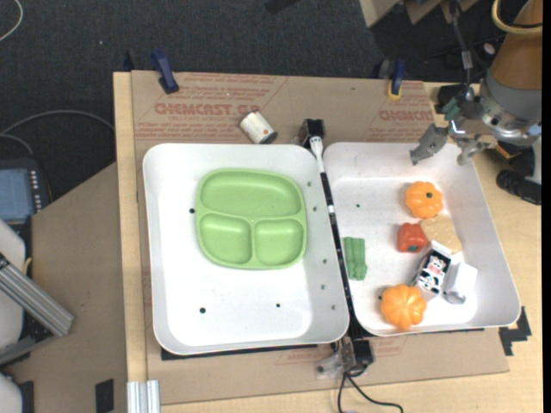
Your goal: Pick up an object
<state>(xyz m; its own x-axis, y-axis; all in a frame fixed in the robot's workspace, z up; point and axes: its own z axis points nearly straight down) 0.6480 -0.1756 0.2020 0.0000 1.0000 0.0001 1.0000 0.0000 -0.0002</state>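
Hovering with fingers spread and carrying nothing above the right bin's [482,231] far corner, the gripper [448,147] is leaving the whole pick undone, the nearest pumpkin [424,199] lying just below.

Dark grey carpeted floor [215,15] lies beyond the pale wooden desk [77,222]; a brown printed cardboard sheet [215,101] covers it; blue clamps [164,71] grip its far edge.
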